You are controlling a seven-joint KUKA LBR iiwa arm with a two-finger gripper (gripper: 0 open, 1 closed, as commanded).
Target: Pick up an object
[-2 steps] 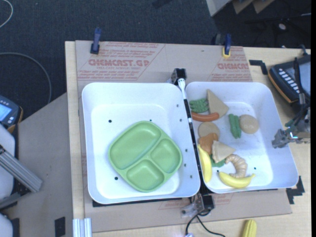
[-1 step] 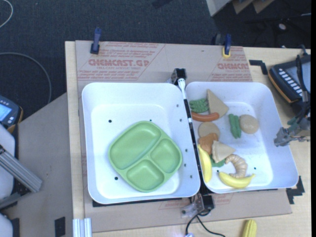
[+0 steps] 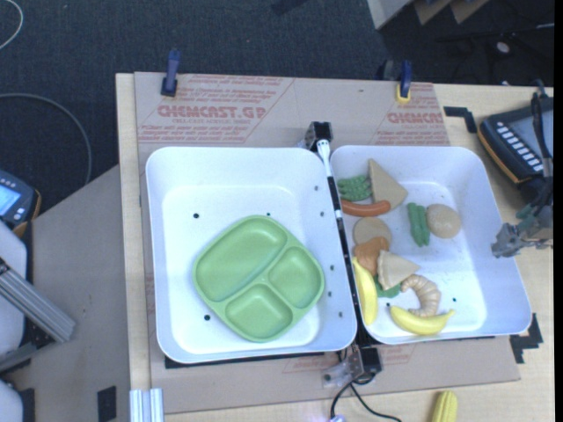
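Camera view, from above: the gripper (image 3: 513, 238) hovered at the right bin's (image 3: 493, 192) outer rim, empty; whether spread or pressed together, I could not tell; toy food, including a banana (image 3: 419, 322), lay unpicked inside; nothing was lifted yet.

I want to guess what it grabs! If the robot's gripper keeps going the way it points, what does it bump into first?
Probably the beige round food. The gripper sits over the right bin's right rim, seeming to point left. Height is unclear, so it might pass above.

Gripper (image 3: 515, 238) is showing at right edge, blurry, arm cut off (fingers unclear). Yellow item (image 3: 444, 406) is getting cropped at btm edge.
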